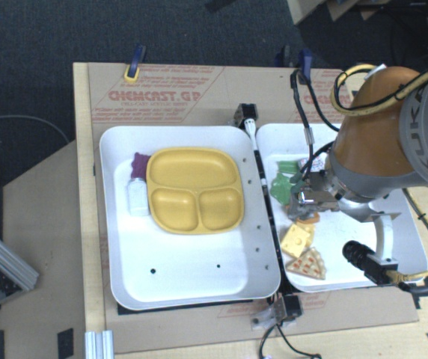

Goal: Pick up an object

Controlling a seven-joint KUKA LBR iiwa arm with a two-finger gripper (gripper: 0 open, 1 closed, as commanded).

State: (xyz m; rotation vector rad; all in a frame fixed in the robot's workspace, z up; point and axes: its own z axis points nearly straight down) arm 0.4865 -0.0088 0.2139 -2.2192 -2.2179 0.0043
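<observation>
1. Dark carpet surrounds the bench, which carries a cardboard sheet and two white bins side by side.
2. Left bin, centre-left of frame: a yellow divided plate lies in its upper half, with a purple item and a small white bottle touching the plate's left edge.
3. Right bin, centre-right of frame: a green object lies at upper left, a yellow cheese-like wedge below it, and a pizza-slice toy just beneath the wedge.
4. My gripper sits low over this bin, just right of the green object and directly above the wedge in frame. Whether my jaws are wide or narrow, I cannot tell.
5. Judgement: the green object is the nearest candidate, lying immediately frame-left of my jaws. The wedge lies just beyond, toward the lower frame edge, long axis roughly diagonal.
</observation>
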